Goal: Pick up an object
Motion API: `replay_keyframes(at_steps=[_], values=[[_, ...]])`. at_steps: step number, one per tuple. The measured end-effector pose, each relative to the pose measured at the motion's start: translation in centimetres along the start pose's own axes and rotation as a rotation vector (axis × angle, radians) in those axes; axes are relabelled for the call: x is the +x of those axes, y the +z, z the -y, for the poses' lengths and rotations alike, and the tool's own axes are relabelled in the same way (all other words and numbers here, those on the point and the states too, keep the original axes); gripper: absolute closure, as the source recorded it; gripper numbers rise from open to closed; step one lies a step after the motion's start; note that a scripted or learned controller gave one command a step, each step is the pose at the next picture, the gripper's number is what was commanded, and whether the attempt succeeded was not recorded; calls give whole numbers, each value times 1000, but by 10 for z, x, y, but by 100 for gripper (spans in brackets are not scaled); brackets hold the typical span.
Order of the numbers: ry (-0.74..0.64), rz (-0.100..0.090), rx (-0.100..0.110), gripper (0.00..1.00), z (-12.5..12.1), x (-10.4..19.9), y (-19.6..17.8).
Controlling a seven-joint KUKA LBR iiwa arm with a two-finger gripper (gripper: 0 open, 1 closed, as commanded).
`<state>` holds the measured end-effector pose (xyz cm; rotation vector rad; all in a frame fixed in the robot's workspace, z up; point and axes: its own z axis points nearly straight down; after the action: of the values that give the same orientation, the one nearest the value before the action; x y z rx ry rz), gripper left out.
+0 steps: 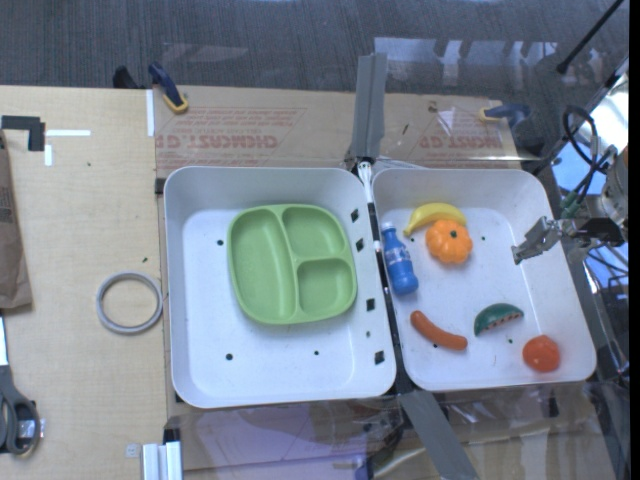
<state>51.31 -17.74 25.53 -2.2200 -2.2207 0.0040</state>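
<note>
Hangs at the right side of the frame, the end effector (538,238), above the right bin (480,180) near its right wall. Cannot tell how far open, nor anything held. Nothing lifted yet.

Candidates to pick, all lying in the right bin: banana (435,213) touching an orange fruit (449,243) at upper centre, blue bottle (399,261) hard against the left wall, sausage (438,330) lower down, watermelon slice (497,317) just right of it, tomato (541,353) in the lower right corner.

Likely troubles: rolling away of the round tomato or orange fruit under a push; a clash with the bin wall when going for the bottle or the tomato; catching banana and orange fruit together and dropping both; sliding off the thin, low sausage.

Left bin (200,368) with a green divided plate (293,263). Pale wood worktop (80,198) with a roll of tape (130,301) at left and scissors (15,423) at lower left; cardboard (250,128) behind the bins, dark floor (300,18) along the top.
</note>
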Motion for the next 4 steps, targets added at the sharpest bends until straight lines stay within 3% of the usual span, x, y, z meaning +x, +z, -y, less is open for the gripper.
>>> replay_keyframes(at_steps=[1, 2, 3, 4], values=[[243, -2, 1, 0, 21, 2, 121], [349, -2, 1, 0, 36, 47, 165], [733, -2, 1, 0, 36, 74, 165], [734, -2, 4, 100, 36, 74, 157]])
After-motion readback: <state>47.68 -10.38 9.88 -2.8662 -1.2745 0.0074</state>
